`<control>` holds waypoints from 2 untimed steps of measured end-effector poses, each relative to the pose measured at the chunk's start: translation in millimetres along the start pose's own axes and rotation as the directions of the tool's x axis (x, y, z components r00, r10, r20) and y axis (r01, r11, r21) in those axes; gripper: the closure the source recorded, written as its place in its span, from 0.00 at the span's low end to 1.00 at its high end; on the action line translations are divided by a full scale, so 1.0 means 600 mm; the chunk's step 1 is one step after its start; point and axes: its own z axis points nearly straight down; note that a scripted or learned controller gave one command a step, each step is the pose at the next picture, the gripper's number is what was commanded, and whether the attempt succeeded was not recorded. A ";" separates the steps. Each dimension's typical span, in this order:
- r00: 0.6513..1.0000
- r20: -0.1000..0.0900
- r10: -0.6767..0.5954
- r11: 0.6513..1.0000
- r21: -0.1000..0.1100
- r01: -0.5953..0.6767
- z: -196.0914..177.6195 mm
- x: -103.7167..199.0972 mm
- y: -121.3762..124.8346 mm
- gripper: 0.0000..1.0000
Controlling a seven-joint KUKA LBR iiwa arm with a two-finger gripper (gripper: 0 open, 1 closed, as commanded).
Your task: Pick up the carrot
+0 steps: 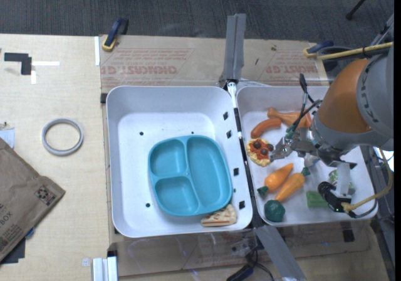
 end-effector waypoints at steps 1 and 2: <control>0.967 -0.010 -0.253 0.967 0.024 0.253 0.031 -0.001 -0.046 0.00; 0.968 -0.008 -0.249 0.968 0.020 0.249 0.015 -0.003 -0.043 1.00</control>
